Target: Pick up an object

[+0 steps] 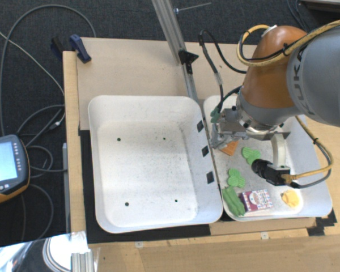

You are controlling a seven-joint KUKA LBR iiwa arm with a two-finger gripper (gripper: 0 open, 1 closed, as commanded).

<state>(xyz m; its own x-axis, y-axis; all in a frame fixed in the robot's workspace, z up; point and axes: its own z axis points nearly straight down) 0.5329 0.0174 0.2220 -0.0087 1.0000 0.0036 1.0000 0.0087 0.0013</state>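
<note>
arm (294,72): grey with orange band, reaches in from the right, over right bin (317,200)
pincer (224,137): low at the right bin's left edge; state cannot tell
orange piece (230,148): just beside pincer tip, contact unclear
green pieces (236,178): near, below pincer
pink packet (256,200): further below, by green strip (232,200)
yellow piece (291,198): well apart, lower right
left bin (144,163): left of pincer, on worktop (124,67)
</note>
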